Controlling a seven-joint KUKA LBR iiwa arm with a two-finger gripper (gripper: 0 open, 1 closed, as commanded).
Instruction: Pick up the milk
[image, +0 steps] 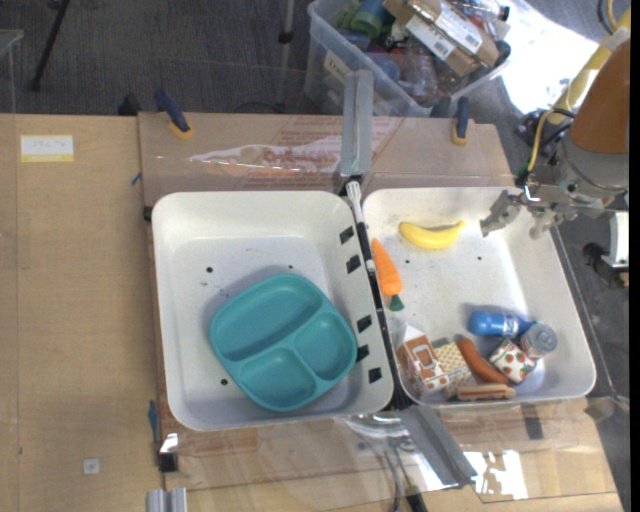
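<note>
Milk (424, 363), a small brown-and-white carton, lay near the front left corner of the right bin (572, 330), beside a sausage (480, 362) and a second small carton (513, 361). We saw the gripper (520, 215) over that bin's back right corner, fingers spread apart and holding nothing, with a banana (431, 234) lying near the back edge.

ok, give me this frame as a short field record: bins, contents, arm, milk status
left bin: teal divided plate
right bin: banana, carrot, blue bottle, hot dog, two small cartons
milk: likely one of the cartons, lying near the bin's front edge, not held
gripper: above the right bin's far right corner, apart from every item
</note>
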